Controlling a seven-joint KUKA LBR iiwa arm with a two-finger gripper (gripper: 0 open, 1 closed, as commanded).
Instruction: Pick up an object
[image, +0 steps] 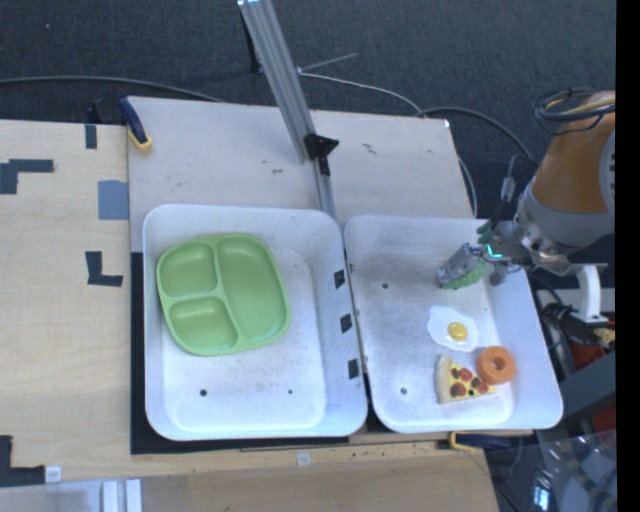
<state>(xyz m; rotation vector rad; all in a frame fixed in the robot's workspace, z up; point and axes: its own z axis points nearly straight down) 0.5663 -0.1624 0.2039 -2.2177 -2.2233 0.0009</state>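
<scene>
A green tray lies in the left bin. In the right bin, a fried egg, a donut and a pizza slice lie lower right. The claw hangs above them over a green thing; I cannot tell its opening.

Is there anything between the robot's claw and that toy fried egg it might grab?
Nothing visible. The gripper hangs over the right bin, just above the fried egg, with bare bin floor between them. The donut and pizza slice lie beyond the egg.

Robot lab: taped bench, cables.
</scene>
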